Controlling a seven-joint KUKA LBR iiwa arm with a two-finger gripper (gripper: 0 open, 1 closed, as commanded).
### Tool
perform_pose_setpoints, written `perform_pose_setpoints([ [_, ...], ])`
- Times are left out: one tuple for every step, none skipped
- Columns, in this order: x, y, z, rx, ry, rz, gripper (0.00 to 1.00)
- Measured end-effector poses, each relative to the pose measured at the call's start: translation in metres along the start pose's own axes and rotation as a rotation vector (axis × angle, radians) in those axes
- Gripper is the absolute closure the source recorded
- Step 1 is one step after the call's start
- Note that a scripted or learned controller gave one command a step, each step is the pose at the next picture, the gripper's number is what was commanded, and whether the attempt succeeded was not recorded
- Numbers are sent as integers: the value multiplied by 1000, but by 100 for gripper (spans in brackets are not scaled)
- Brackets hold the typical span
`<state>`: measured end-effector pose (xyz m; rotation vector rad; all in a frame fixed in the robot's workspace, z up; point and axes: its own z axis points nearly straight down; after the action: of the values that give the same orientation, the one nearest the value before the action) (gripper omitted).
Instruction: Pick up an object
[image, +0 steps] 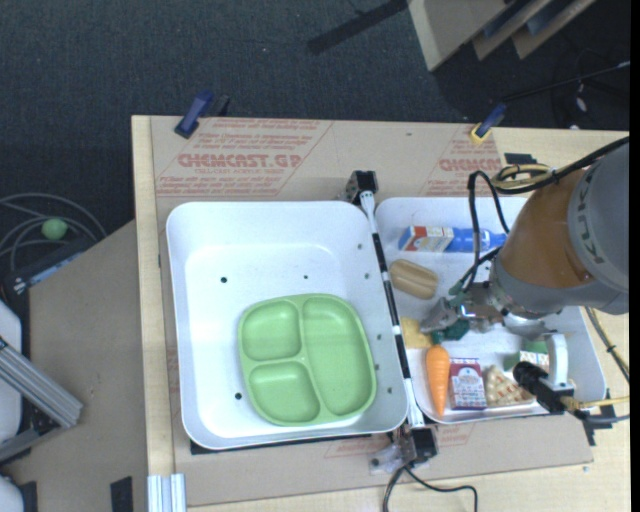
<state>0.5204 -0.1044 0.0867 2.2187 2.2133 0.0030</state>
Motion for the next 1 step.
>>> perform_pose_setpoints([
  [1,-1,-8,2,2,-1,100],
])
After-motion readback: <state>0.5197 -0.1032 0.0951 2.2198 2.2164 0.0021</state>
